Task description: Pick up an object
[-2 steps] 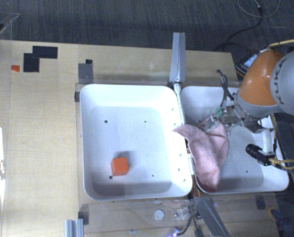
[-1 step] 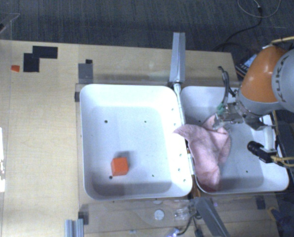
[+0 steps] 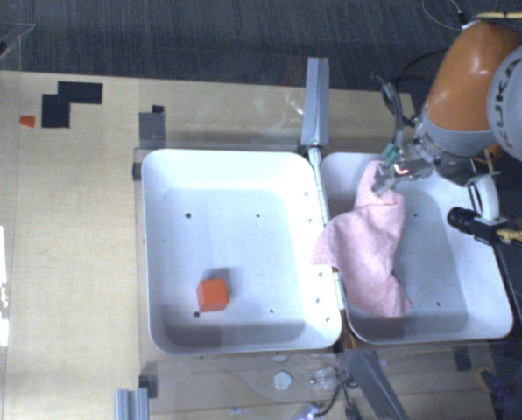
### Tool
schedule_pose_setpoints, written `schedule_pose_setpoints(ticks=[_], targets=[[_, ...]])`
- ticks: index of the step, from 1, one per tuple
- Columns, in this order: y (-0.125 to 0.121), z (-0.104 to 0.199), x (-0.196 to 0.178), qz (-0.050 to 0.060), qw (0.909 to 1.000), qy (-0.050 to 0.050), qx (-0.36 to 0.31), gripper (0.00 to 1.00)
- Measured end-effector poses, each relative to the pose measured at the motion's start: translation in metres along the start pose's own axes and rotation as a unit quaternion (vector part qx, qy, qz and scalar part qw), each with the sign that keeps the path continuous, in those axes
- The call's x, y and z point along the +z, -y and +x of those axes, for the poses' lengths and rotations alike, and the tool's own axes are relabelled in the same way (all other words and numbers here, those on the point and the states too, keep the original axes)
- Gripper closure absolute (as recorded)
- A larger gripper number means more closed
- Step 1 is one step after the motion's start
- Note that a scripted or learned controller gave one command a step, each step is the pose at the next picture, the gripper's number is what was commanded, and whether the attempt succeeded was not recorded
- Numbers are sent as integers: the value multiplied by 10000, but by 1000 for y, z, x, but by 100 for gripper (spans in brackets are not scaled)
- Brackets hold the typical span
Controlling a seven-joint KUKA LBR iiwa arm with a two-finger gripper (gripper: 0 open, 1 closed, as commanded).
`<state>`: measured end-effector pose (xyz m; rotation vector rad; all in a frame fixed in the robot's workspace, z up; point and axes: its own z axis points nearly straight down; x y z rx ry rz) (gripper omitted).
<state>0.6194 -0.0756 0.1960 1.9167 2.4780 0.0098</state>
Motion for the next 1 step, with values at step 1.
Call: schedule_pose_setpoints(ticks=[1], targets=[[-7,39,-25,-8,9954,4,-962,100]])
